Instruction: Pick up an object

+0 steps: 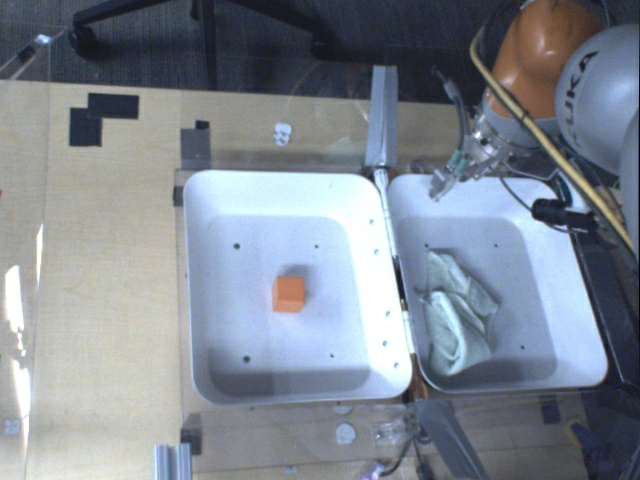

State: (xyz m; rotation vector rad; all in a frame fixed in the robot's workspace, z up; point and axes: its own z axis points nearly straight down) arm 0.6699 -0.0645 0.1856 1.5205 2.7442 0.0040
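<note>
Orange block (289,294) sits flat on floor of left bin (215,208), approx mid-floor, well apart from the hand (447,177), on the far side of the divider from it and toward the near edge of the view. Nothing touching it.

Hand is up over far-left corner of right bin (560,368), just beside the rim where the two bins meet; it reaches in from the arm (560,58) at upper right, grey w/ orange band. Fingers: too small/blurred, can't tell if spread or pressed together. Nothing visible between them.

Crumpled cloth (458,313), pale greenish-white, lies in right bin, nearer the camera than the hand and roughly below it in the view, against the left wall of that bin. Not touching hand, clear gap btwn them.

Black cable (552,211) runs off the arm to the right of the hand, over right bin's far-right edge.

Both bins side by side on light wood counter (100,298), walls touching at centre. Black tape marks (100,116) on counter far left of the hand. Black chair base (205,3) on dark floor beyond counter, upper left.
</note>
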